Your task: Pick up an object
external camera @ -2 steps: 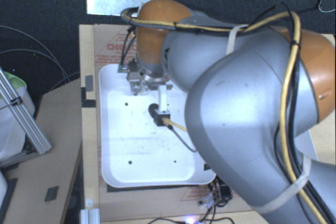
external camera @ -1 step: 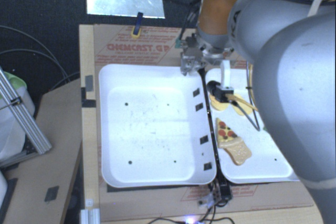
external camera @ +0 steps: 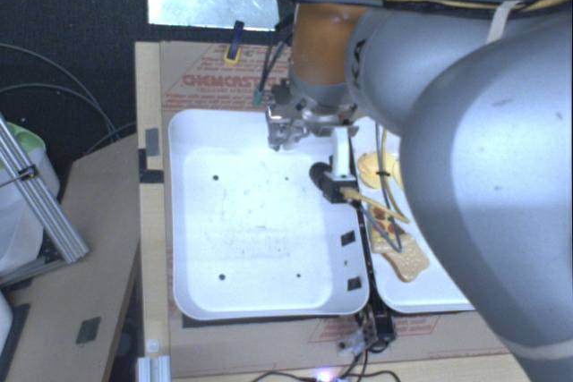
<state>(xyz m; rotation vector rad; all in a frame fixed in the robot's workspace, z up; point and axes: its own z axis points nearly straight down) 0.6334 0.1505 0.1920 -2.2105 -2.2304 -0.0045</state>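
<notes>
Grey arm [external camera: 466, 103] hangs its jaws over the left bin [external camera: 192, 219]; open or shut, I cannot tell.

A bulky grey arm [external camera: 466, 103] with an orange band [external camera: 327, 22], black cables and a metal gripper [external camera: 285, 137].

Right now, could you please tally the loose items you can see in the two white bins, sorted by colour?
Yellow: 1, a flat round yellow piece in the right shallow white bin.
Tan: 1, a flat tan biscuit-like piece in the same bin.
Multicoloured: 1, a small striped item between them, too blurred to name.
Total: 3, as far as the grey arm lets me see.
</notes>
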